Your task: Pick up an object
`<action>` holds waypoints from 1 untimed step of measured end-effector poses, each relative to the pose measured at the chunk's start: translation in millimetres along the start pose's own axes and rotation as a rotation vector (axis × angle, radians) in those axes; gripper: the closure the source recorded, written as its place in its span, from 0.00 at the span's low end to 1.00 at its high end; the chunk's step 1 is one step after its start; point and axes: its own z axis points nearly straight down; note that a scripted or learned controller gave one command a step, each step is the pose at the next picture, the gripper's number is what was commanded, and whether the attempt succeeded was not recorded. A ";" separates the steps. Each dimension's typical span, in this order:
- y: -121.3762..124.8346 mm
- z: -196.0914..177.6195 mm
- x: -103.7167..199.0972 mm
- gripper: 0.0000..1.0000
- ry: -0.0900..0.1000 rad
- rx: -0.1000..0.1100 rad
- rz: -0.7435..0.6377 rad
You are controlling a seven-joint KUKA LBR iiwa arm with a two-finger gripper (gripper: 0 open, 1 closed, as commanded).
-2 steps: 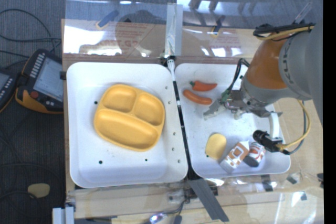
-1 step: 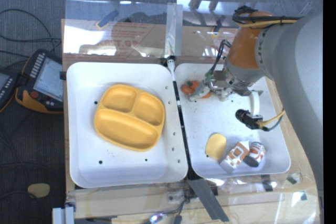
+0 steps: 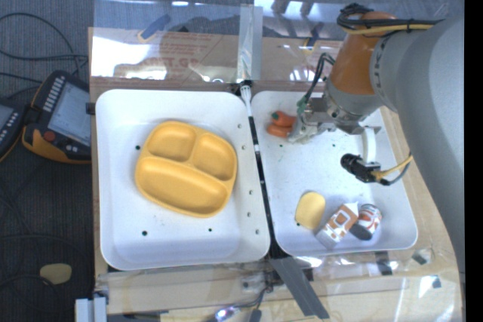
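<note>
A small orange object (image 3: 279,124) lies at the far left of the right bin (image 3: 392,237), near its back wall. My gripper (image 3: 300,129) is down in that bin, right beside the orange object on its right side, under the orange-banded wrist. Whether it touches the orange object is unclear from this angle. A yellow rounded piece (image 3: 309,209) lies near the front of the same bin. Next to it sit a small white and orange carton (image 3: 339,223) and a small can (image 3: 367,219) on its side.
The left bin (image 3: 113,237) holds a yellow divided plate (image 3: 186,167). The arm's grey body covers the right side of the right bin. A black cable connector (image 3: 356,164) hangs over that bin's middle. A handheld pendant (image 3: 56,117) lies on the floor at left.
</note>
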 end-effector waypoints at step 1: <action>-33.1 -83.9 71.0 1.00 0.003 0.013 0.000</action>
